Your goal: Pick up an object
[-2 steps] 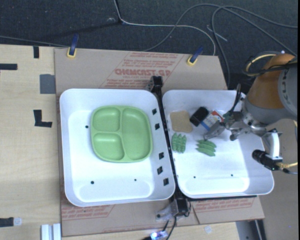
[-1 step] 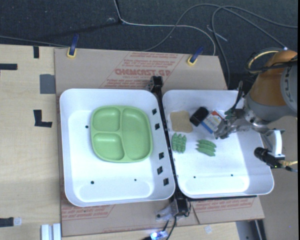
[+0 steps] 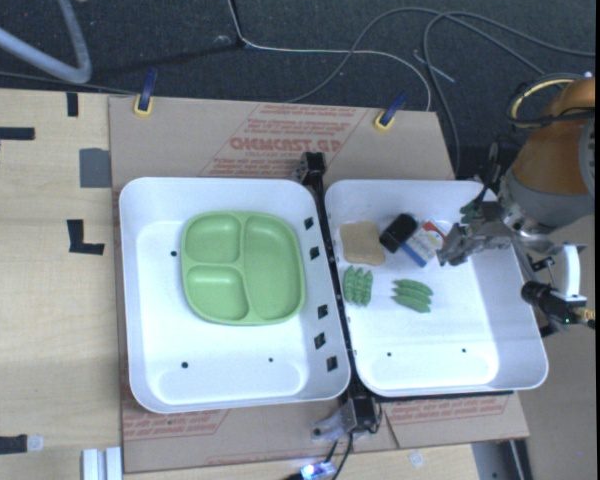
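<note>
The right bin (image 3: 480, 368) holds a tan flat piece (image 3: 362, 242), a black block (image 3: 397, 232), a small blue, white and red item (image 3: 425, 244), a green ridged piece (image 3: 358, 285) and a green pod-like piece (image 3: 412, 294). My gripper (image 3: 456, 247) hangs over the right bin's upper right part, just right of the blue and white item and above right of the pod. Nothing shows between its fingers. The arm's grey wrist and orange band rise to the right of it.
The left bin (image 3: 150, 268) carries a green divided plate (image 3: 243, 266). A black clip rail (image 3: 325, 268) runs between the two bins. Both bins rest on brown cardboard (image 3: 280, 138), and cables trail across the dark floor behind.
</note>
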Motion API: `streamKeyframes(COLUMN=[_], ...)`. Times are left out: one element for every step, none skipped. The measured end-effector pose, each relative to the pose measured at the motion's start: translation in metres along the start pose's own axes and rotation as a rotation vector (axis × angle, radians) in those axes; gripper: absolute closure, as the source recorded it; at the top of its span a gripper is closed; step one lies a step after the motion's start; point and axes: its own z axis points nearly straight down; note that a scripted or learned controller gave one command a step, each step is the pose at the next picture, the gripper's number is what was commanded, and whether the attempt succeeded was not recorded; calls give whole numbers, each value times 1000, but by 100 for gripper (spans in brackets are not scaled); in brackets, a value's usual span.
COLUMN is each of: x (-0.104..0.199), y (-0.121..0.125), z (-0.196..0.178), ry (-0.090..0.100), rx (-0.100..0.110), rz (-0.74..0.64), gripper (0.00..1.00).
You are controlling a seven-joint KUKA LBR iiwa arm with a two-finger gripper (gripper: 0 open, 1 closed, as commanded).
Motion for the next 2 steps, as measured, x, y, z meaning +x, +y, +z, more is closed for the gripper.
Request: streamKeyframes(x=[0,61], y=[1,10], z=[-48,-48], ry=[-1,2], rx=[-1,4], rz=[0,-5], gripper=[100,100])
